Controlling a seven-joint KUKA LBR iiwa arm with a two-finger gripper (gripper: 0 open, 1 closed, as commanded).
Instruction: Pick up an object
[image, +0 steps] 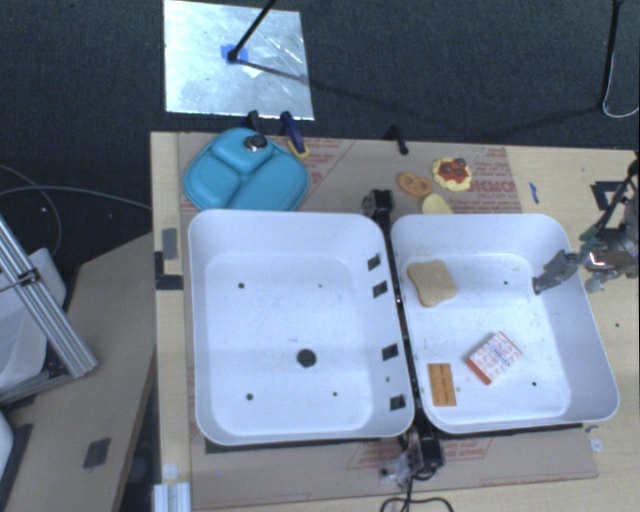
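the task looks not yet begun. the gripper (556, 270) hangs over the right bin (600, 390) at its right wall, and whether it is open one cannot tell; nothing is seen in it. inside this bin lie the sponge (432, 282), the box (494, 357) and the wafer (441, 384), all untouched.

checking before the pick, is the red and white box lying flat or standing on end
Lying flat: the red and white box shows its broad face on the floor of the right bin, near an orange wafer.

Gripper (556, 271) low at the camera view's right edge, angled leftward.
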